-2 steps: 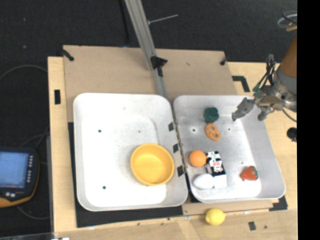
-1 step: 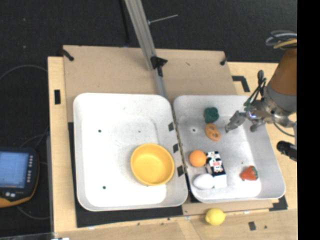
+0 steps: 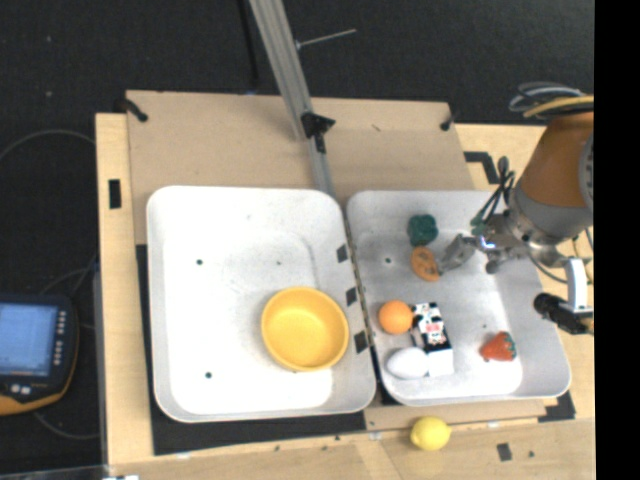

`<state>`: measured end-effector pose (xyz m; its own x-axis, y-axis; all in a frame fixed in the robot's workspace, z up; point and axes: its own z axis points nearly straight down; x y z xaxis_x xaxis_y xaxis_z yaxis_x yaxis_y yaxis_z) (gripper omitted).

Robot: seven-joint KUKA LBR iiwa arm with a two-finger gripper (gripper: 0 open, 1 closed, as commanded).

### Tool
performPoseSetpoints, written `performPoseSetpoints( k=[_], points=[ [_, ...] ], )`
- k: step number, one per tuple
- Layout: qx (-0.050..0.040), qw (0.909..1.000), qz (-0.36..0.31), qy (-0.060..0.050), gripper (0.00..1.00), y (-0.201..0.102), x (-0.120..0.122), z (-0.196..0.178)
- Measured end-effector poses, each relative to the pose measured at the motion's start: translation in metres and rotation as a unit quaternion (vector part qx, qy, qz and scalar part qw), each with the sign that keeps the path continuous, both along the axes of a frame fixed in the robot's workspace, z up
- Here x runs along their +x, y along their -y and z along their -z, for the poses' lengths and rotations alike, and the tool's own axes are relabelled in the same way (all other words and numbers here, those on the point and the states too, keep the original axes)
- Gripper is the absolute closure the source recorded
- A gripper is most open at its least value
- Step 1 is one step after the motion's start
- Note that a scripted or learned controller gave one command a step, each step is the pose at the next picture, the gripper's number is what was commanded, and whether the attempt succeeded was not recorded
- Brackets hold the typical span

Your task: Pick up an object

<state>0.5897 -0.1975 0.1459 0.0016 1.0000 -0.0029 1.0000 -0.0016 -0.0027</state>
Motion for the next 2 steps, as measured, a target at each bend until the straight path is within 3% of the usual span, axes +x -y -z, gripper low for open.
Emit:
performPoseSetpoints(
  k=[1,2],
  points=[
    [0.0003,1.0,0.001,0.004,1.0,0.0,0.002,-0.014],
    [0.0007,1.0,0.0,0.005,1.0,0.009,0.008,-0.064]
  ],
)
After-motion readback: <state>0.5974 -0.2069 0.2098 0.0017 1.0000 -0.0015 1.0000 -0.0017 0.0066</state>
